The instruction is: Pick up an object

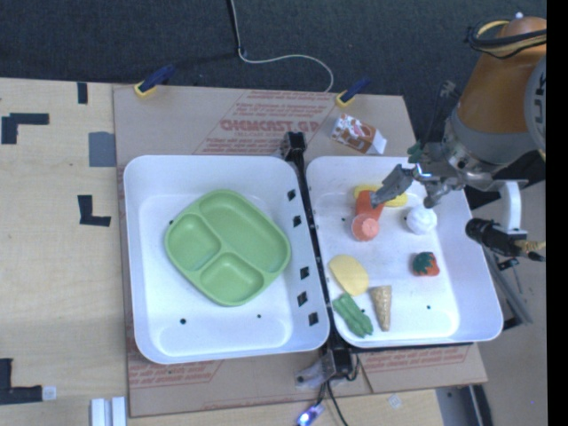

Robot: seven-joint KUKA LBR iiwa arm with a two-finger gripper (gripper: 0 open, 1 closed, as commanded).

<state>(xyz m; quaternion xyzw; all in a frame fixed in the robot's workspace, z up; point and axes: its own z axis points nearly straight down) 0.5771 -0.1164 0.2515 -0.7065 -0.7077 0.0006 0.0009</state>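
The right bin [461, 313] holds several small toy foods. An orange-red cylinder [366, 216] lies near its back, with a yellow piece [397, 200] behind it and a white lump [420, 221] to its right. A red and green fruit [426, 264], a yellow oval [349, 274], a tan cone [382, 306] and a green vegetable [352, 315] lie nearer the front. My gripper [410, 192] hangs over the back of this bin, above the yellow piece and the white lump. Its fingers are spread open, one dark finger [389, 187] reaching toward the orange cylinder, and nothing is between them.
The left bin [155, 327] carries a green divided plate [228, 247]. A black divider with clips [306, 238] runs between the bins. A small snack packet [358, 134] lies on the cardboard behind the right bin. A white cable [266, 59] trails across the dark mat.
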